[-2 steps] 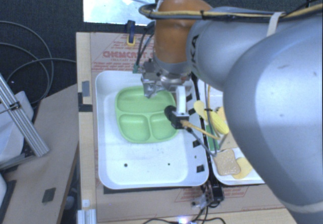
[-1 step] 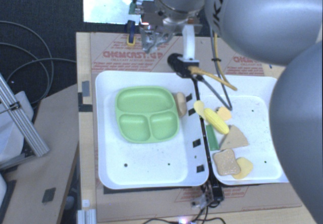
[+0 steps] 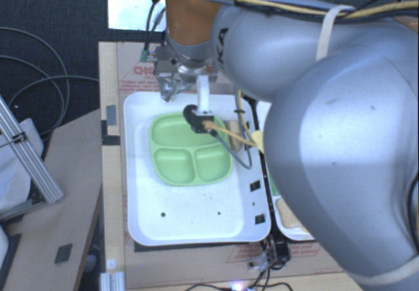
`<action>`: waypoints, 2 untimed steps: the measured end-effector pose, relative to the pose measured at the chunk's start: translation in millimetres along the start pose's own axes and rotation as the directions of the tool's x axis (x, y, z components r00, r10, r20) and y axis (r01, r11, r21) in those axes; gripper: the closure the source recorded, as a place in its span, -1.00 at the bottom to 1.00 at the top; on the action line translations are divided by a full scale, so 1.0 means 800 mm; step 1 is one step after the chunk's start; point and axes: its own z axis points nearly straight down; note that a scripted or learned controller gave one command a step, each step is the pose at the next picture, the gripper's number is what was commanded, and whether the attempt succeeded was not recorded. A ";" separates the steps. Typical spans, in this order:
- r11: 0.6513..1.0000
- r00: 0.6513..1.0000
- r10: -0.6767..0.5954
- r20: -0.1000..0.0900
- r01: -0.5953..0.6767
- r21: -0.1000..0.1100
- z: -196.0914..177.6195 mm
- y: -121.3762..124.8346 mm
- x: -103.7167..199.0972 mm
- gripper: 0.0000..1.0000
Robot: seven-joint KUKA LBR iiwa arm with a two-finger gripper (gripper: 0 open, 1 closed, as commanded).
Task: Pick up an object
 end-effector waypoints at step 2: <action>1.000 1.000 0.008 -0.002 -0.008 -0.015 0.079 -0.005 -0.045 1.00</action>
